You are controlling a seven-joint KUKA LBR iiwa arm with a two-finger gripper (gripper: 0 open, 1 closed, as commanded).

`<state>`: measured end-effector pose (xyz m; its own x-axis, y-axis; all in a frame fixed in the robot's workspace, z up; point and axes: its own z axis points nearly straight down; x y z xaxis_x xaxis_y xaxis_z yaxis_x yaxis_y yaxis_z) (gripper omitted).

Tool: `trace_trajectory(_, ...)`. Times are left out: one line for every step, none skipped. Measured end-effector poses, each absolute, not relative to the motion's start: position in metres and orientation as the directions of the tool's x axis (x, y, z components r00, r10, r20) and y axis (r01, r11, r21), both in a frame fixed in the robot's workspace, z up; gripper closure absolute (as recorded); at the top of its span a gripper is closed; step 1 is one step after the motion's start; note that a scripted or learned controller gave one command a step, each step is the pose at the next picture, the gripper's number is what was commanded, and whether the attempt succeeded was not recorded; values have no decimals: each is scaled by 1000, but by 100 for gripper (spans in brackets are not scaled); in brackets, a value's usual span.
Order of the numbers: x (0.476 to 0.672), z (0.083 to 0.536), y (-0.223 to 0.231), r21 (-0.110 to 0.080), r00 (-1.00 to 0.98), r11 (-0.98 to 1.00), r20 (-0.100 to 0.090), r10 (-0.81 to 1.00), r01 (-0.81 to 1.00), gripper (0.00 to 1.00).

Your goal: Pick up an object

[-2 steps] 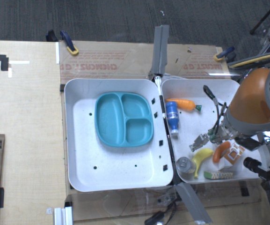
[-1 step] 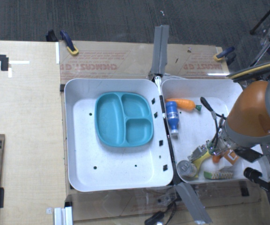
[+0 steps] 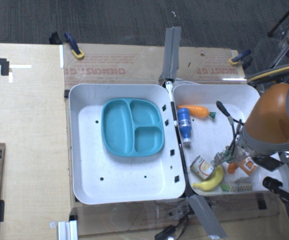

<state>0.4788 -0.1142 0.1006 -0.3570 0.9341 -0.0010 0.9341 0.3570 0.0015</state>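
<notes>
**A:** What does the overhead view show?

**B:** Two shallow white bins sit side by side on a bench. The left bin (image 3: 84,149) holds a teal divided plate (image 3: 132,127). The right bin (image 3: 219,90) holds the clutter: a toy carrot (image 3: 197,112) near the far wall, a blue bottle (image 3: 184,125) lying just beside the divider, and a banana (image 3: 210,180) at the near wall, touching a small printed packet (image 3: 201,166).

**A:** And the arm?

**B:** It reaches in from the right. Its gripper (image 3: 225,156) hangs low over the near right corner, just beside the banana's tip and some small orange pieces (image 3: 240,167). Whether the claw is open, closed or gripping anything, I cannot tell; the wrist hides it.

**A:** How should the pick go?

**B:** I judge the banana the likeliest target. A straight descent, centred across its narrow width, would close cleanly without pinching the packet.

**A:** Room to move?

**B:** Tight. The bin's near wall and right corner crowd that spot. The open floor lies toward the bin's middle, between bottle and arm, so lifting straight up looks safest.
</notes>
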Motion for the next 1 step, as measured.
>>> trace_trajectory(510, 222, -51, 0, -348, 348, -1, 938, 938, 100)
